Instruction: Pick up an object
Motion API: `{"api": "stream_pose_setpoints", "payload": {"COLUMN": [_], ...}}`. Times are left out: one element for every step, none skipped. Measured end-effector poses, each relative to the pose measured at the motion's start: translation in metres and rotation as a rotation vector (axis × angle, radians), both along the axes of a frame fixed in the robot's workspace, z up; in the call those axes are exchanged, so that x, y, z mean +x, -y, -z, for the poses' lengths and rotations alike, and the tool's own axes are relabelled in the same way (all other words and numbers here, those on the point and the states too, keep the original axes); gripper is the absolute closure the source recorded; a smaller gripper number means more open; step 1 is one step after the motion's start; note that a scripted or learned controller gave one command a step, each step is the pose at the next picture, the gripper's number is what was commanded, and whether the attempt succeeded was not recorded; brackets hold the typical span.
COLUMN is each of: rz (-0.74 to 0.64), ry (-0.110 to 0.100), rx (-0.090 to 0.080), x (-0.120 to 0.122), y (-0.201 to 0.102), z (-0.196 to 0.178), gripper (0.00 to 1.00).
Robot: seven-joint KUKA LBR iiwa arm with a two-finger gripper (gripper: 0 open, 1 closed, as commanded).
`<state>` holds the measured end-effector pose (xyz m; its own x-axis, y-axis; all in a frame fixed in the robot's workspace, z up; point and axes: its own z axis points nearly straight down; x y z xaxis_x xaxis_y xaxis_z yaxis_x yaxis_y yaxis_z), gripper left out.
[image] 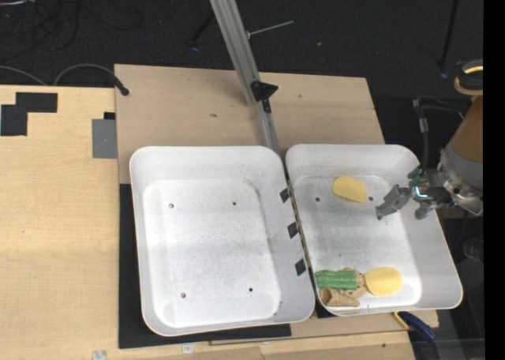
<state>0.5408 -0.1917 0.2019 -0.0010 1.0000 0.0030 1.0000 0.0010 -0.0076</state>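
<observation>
In the right bin [357,149] a yellow wedge-shaped piece [350,189] lies near the back. At the bin's front sit a yellow rounded object [383,280], a green ridged object [335,278] and a tan crumbly piece [341,296], close together. My gripper [406,206] hangs over the right bin's right side, just right of the yellow wedge and apart from it. Its two grey fingers [388,204] are spread open with nothing between them.
The left bin [205,240] stands beside the right one, with black clips [293,229] along the shared rim. A slanted aluminium rail [237,43] rises behind the bins. The arm's body [469,153] sits at the right edge.
</observation>
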Motion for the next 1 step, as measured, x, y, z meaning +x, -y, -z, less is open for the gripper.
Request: {"api": "stream_pose_setpoints", "payload": {"rz": [0.002], "ry": [0.005], "rx": [-0.002], "x": [0.0009], "y": [0.0005], "z": [-0.0025], "gripper": [0.00]}}
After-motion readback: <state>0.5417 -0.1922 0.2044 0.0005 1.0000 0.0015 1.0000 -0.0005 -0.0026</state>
